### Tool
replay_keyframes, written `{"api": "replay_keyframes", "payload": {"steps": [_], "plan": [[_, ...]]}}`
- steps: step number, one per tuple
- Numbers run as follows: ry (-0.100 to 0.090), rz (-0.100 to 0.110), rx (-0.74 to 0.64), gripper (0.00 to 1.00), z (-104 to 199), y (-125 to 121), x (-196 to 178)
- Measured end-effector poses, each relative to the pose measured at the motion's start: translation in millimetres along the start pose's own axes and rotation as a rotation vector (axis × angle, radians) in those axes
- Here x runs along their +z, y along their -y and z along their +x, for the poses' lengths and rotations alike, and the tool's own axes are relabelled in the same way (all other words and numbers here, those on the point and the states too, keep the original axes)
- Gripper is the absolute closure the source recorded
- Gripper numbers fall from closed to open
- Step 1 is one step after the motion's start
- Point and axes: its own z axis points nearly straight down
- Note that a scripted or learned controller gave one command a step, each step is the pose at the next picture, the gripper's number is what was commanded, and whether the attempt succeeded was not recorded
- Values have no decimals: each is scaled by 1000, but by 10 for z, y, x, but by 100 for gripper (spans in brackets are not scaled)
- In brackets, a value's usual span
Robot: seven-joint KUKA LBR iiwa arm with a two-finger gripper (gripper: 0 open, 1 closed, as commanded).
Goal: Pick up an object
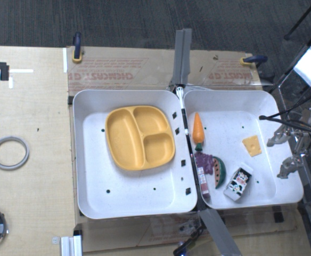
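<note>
Left bin (86, 159) holds a smooth yellow three-compartment plate (140, 137); right bin (224, 103) holds a tapered carrot (198, 128) by its left edge, a flat cheese wedge (252, 145) and a boxy milk carton (238, 184), with the metal gripper (280, 155) spread apart, grasping nothing, at its right edge.

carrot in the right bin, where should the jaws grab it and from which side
Probably across the carrot's orange middle, coming straight down with the jaws closing left-right. It lies lengthwise, pointing up the view, close to the bin's left wall, so the left gap looks tight.
</note>
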Motion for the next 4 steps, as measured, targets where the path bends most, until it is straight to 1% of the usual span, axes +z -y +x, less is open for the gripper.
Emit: {"api": "replay_keyframes", "payload": {"steps": [1, 2, 3, 4], "plan": [[2, 1, 147, 0, -1135, 44, 948], [9, 3, 142, 100, -1161, 32, 832], [3, 1, 299, 100, -852, 37, 1075], [-2, 0, 636, 100, -500, -729, 1092]]}}
